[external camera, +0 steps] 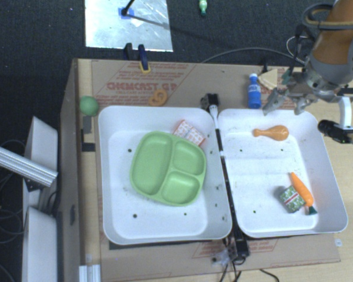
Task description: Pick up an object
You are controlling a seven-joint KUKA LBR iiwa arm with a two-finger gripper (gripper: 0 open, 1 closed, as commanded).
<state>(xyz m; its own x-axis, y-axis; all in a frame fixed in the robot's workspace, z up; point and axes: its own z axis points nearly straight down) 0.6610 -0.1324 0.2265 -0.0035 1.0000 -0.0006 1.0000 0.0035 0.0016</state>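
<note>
**Arm poised at the far rim of the right bin**

The grey two-finger gripper (288, 103) hangs over the back edge of the right shallow white bin (265, 225), its fingers spread apart with nothing between them. Just in front of it lies a tan drumstick-shaped toy (272, 133) on the bin floor. Near the bin's front right corner, an orange carrot-shaped toy (302, 190) touches a small green-and-white packet (290, 198). The left white bin (120, 228) holds a light green divided plastic plate (167, 168), a red-and-white patterned box (189, 133) peeking out behind it. A blue bottle (255, 91) stands on the table (129, 81).
</note>
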